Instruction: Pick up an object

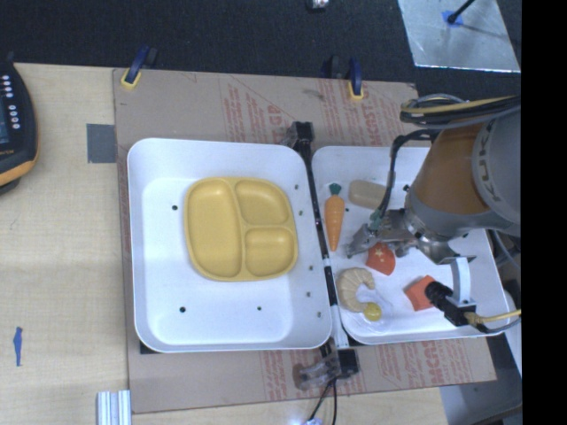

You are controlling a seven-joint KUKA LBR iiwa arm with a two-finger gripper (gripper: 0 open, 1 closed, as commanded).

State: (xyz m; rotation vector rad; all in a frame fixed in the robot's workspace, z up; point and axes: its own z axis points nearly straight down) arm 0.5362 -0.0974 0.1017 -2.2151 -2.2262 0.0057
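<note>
My gripper [376, 240] reaches into the right bin [399, 330] from the right, low over its middle. Its fingers look spread, so it is open. A small red toy fruit [381, 258] lies just below the fingertips, touching or nearly touching them, and is not lifted. A toy carrot [333, 220] lies upright along the bin's left wall, left of the gripper. A beige block [366, 193] rests at the back, partly behind the arm. A toy croissant [356, 286] with a small yellow piece [371, 310] sits at the front.
An orange-red block [418, 292] lies at the front right of the right bin. The left bin [151, 237] holds a yellow divided plate [240, 228]. The grey and orange arm [461, 175] covers the right bin's far right part.
</note>
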